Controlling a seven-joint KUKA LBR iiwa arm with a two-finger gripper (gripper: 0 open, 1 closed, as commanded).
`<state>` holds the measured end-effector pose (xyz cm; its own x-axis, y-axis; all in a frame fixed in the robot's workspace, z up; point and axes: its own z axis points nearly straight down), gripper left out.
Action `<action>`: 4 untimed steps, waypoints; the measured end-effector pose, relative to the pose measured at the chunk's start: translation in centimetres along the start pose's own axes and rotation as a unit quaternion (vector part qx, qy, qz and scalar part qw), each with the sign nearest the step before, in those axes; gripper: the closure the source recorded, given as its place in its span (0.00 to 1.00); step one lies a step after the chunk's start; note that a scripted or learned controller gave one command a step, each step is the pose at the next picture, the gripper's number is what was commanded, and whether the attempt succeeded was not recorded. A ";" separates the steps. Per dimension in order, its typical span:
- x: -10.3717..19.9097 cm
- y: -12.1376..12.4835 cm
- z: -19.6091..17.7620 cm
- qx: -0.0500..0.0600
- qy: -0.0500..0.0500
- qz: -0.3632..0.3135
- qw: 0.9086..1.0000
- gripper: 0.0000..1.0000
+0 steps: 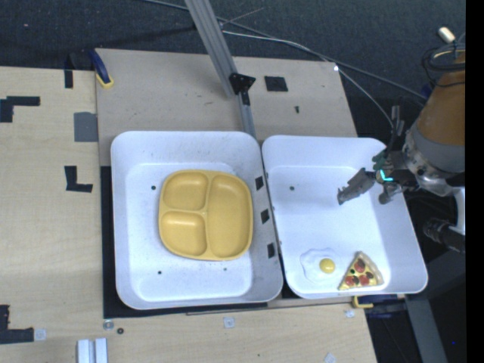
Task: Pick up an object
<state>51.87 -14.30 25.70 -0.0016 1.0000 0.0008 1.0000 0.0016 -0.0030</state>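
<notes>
Yellow tray point(205, 214): sat in left bin point(132, 203) — likely stiff, light, too broad; rim only.
Fried egg point(319, 264): lay flat in right bin point(401, 240), near front — probably slippery, thin.
Pizza slice point(361, 271): just beside egg — small, likeliest across its sides.
Gripper point(368, 187): hovered over right bin, jaws spread, holding nothing.

the scene is evenly and fairly brightly lit from above, with soft, diffuse light. the two white bins point(189, 146) are the brightest areas and look slightly washed out along their rims. shadows are faint: a thin dark edge under the yellow divided plate point(206, 214) and a soft one beneath the gripper point(366, 187). the dark floor beyond the table point(45, 203) is dim and grainy. the whole picture is slightly soft, with small details blurred and straight edges showing little distortion.
</notes>
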 end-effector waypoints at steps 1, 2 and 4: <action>0.0 0.0 0.0 -0.001 0.000 0.000 1.000 0.00; 0.2 0.2 4.3 0.001 0.000 0.000 1.000 0.00; 0.2 -0.2 15.2 0.002 0.000 0.000 1.000 0.00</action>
<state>51.61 -14.05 10.48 -0.0008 1.0000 0.0003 1.0000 0.0008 -0.0066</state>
